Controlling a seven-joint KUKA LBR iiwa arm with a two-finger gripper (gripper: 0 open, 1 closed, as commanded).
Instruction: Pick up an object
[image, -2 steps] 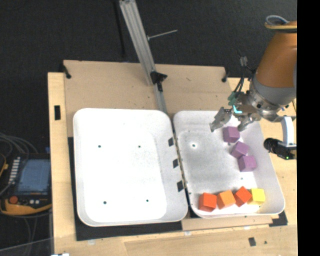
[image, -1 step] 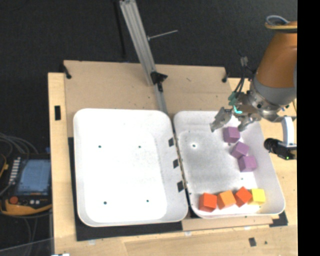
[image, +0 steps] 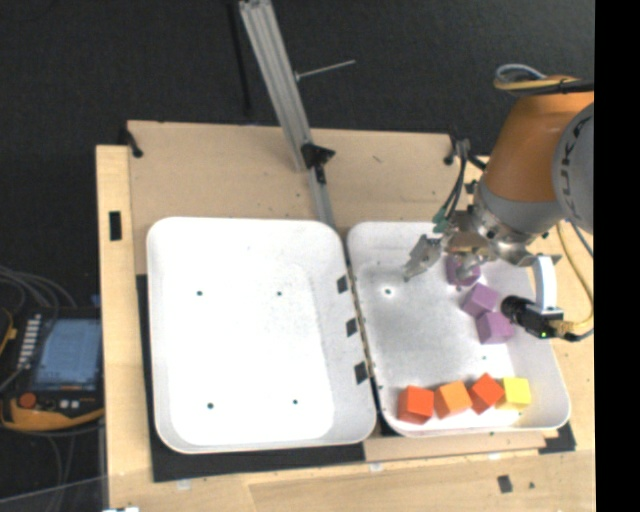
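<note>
Two white bins on the bench; blocks in the right bin, gripper above its far half.

Working left to right, you see the left bin (image: 170, 330), a shallow, smooth, round-cornered white tray with a few dark dots on its floor. The right bin (image: 400, 330) touches it along a clipped seam. At 6 o'clock in the right bin, four blocks line the near wall: an orange-red block (image: 416, 403), an orange block (image: 453, 398), a red block (image: 487, 392) and a yellow block (image: 517, 390). At 3 o'clock lie two purple blocks (image: 486, 312), touching. The gripper (image: 440, 255) hangs at 1 o'clock, fingers spread apart, grasping nothing. The bin's centre floor is bare.
</note>
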